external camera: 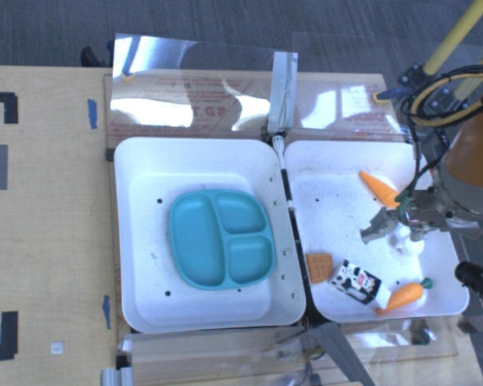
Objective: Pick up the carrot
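An orange carrot (379,186) lies tilted in the upper part of the right bin (322,175). A second carrot (406,295) with a green top rests near that bin's front right corner. My gripper (390,232) hangs over the right bin, just below the upper carrot and well above the lower one. It touches neither carrot. The arm's wrist hides part of the bin's right side.
A square waffle piece (319,267) and a black-and-white patterned block (356,281) lie at the right bin's front. A small white object (409,242) sits beside the gripper. The left bin (137,215) holds a teal divided plate (221,236). Yellow and black cables loop at the upper right.
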Robot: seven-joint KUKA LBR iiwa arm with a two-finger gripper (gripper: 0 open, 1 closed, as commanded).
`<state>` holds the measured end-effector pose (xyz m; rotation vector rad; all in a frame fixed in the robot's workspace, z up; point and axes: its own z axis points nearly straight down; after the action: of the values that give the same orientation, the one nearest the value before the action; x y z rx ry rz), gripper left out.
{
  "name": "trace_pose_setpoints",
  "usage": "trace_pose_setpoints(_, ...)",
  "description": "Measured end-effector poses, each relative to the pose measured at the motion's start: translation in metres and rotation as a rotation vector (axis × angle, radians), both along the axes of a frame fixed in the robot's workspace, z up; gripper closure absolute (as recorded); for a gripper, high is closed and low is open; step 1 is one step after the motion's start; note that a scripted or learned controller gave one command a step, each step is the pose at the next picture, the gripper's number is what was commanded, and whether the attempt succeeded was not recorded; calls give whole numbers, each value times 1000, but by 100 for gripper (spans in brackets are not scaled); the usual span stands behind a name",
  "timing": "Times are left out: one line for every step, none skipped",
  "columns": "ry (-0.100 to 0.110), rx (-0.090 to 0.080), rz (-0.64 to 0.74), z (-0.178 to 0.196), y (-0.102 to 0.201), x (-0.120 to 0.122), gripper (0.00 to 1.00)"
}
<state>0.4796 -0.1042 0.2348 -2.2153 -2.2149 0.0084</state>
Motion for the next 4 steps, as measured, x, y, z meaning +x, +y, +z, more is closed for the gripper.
trace_pose_setpoints(-8, -1, 266, 11, -43, 62, 0)
trace_pose_setpoints(-4, 1, 310, -32, -43, 120, 0)
trace_pose_setpoints(-12, -1, 371, -140, -86, 146, 0)
trace_pose_setpoints(-11, 1, 644, -89, -97, 125, 0)
